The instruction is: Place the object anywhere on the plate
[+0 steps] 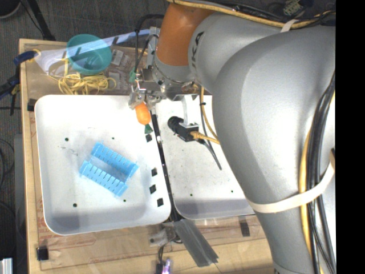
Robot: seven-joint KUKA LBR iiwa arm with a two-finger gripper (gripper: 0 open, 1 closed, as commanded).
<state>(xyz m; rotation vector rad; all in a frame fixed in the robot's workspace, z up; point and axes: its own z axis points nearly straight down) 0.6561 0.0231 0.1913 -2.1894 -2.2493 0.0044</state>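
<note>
Camera view: looks down at a slant on a wooden surface [85, 244] that bears two shallow white bins side by side.
Arm: the grey arm [256, 96] reaches in from the right and covers much of the right bin [199, 201]; its orange band [174, 36] lies near the top centre.
Tool: the tool [140, 103] points down at the upper end of the line where the two bins meet, just over the top right corner of the left bin [45, 153].
Tool state: whether it is open or closed, I cannot tell from this angle.
Task's thing: a small orange object [142, 115] shows directly under the tool's tip, touching it or just beside it, over the adjoining rims of the bins; whether it is gripped cannot be told.
Left bin contents: a blue ribbed piece [108, 169] lies tilted near the middle of the floor, well apart from the orange object.
Behind the bins: a teal bowl [89, 53] sits on the surface at the upper left, with a tangle of yellow cord [82, 84] just in front of it, near the left bin's back rim.
</note>
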